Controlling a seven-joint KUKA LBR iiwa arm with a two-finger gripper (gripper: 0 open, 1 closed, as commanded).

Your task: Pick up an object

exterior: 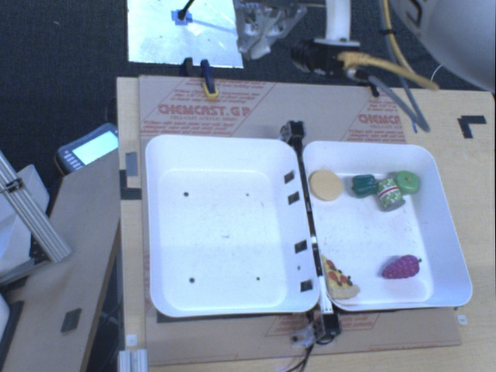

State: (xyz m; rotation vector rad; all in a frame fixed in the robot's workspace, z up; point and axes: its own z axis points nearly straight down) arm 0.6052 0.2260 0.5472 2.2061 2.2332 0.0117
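End effector [260, 33] seemingly above bins [225, 149]

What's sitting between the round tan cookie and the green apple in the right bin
In the camera view, between the cookie and the apple lie a dark green toy and a small can, close together.

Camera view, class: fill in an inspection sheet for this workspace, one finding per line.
Surface: brown bench board bearing two shallow white plastic bins, left and right.
Job's things: right bin holds round tan disc, dark green block, small can, green round fruit, purple grape bunch, pizza slice.
Clutter: nothing seen.
End effector: above bench's far edge.
Cables: yellow and grey.
Surroundings: handheld device.
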